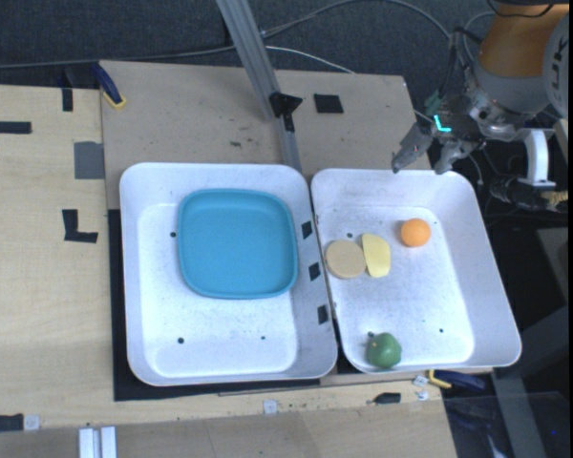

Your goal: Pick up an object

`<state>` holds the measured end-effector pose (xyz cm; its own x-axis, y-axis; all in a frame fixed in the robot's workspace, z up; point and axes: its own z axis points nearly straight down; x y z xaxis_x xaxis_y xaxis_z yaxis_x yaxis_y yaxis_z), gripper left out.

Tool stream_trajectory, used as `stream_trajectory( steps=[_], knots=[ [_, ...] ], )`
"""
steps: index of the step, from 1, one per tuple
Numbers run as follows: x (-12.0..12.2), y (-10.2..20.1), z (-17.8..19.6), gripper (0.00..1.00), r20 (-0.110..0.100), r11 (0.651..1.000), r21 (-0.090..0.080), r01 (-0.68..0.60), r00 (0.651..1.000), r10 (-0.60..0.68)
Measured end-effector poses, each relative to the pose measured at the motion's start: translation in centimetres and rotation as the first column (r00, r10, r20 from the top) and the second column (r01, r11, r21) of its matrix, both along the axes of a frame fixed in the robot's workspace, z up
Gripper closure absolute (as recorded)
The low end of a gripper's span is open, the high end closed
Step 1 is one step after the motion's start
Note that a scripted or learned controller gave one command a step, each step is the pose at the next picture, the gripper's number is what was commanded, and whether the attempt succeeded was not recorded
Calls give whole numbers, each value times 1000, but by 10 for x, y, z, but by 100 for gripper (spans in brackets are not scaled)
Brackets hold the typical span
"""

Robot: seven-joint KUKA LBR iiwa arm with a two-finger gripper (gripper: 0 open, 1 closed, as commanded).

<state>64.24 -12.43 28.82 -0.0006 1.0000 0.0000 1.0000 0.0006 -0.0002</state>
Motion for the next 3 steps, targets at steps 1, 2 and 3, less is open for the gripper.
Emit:
stream_trajectory(
  steps=[1, 2, 3],
  knots=[
    [0, 0, 0, 0, 0, 1000, 0, 0, 1000, 0],
    [9, 0, -57, 0, -5, 1000, 0, 0, 1000, 0],
    [-1, 0, -115, 0, -6, 1000, 1, 0, 1000, 0]
  ],
)
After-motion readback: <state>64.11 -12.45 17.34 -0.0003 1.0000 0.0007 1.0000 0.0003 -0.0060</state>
